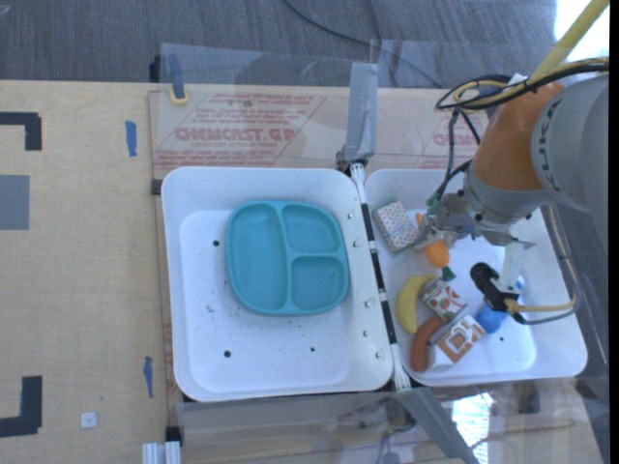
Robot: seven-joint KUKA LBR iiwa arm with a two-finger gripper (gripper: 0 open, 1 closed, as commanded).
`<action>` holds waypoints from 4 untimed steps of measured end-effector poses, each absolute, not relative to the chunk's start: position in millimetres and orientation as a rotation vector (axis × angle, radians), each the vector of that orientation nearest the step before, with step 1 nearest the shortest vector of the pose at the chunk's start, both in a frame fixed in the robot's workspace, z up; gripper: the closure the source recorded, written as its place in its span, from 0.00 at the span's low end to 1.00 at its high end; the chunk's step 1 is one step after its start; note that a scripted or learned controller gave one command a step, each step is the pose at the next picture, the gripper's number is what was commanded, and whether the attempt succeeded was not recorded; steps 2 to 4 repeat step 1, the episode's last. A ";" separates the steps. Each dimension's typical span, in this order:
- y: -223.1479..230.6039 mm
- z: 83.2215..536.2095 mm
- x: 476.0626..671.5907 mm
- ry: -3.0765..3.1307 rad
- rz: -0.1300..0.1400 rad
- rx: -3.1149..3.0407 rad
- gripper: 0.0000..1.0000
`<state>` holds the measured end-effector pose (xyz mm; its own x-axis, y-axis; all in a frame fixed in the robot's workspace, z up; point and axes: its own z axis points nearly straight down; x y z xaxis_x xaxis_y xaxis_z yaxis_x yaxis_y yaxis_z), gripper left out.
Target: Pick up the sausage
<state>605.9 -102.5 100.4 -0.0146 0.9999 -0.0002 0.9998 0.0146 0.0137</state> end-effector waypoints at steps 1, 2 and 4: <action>-111.3 178.2 622.8 2.341 0.002 2.091 1.00; -111.3 178.2 622.8 2.341 0.002 2.091 1.00; -111.3 178.2 622.8 2.341 0.002 2.091 1.00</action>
